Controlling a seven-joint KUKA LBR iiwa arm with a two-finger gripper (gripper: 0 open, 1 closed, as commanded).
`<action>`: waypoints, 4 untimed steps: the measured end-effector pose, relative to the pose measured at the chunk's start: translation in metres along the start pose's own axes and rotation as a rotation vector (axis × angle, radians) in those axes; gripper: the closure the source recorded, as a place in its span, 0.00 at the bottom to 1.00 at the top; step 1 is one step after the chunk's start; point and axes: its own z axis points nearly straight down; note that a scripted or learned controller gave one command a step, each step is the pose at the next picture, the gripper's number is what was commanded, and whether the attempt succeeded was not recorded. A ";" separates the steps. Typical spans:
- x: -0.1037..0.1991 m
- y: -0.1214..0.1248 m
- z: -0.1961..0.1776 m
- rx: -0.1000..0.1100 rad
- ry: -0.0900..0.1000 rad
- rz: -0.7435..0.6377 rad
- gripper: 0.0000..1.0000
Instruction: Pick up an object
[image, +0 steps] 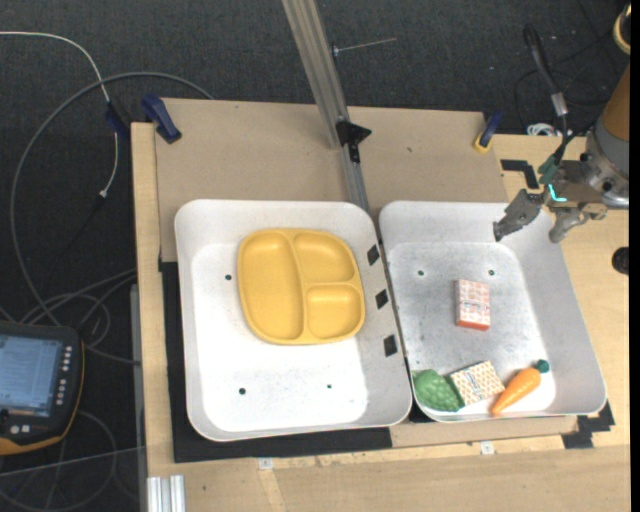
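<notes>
The right bin (545, 260) holds a small pink-and-white box (473, 303) near its middle. Along its front edge lie a green leafy toy (436, 389), a cream checkered block (476, 382) and an orange carrot (516, 390). My gripper (541, 219) hangs above the bin's back right corner, its two fingers spread open with nothing between them. It is well behind and to the right of the pink box.
A yellow three-compartment plate (299, 284) lies in the left bin (210, 330). A metal post (325, 70) rises from behind the bins at the middle. Blue clamps (160, 118) hold the board's back corners. Cables trail on the floor at left.
</notes>
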 end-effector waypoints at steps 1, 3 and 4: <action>-0.005 -0.002 0.062 0.007 0.001 0.002 0.00; -0.005 -0.005 0.169 0.006 0.001 0.001 0.00; -0.005 -0.003 0.155 -0.002 0.000 0.000 1.00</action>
